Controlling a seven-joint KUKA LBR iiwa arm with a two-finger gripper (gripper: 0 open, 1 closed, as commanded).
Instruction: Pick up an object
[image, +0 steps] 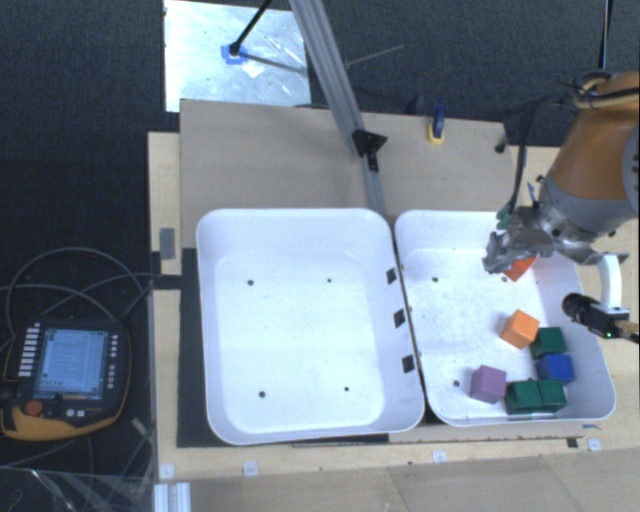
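My gripper (508, 256) hangs over the upper right part of the right bin (440, 300). A small red-orange block (520, 267) sticks out from between its fingertips, partly hidden by them, and the fingers look shut on it. In the bin's lower right corner lie loose blocks: an orange cube (519, 328), a dark green block (548, 342), a blue block (556, 367), a purple cube (488, 383) and a green block (535, 396).
The left bin (295, 320) lies beside the right one, sharing a raised rim with it. A grey pole (340, 90) slants over the bench's back. A teach pendant (65, 375) with cables lies on the floor at the left.
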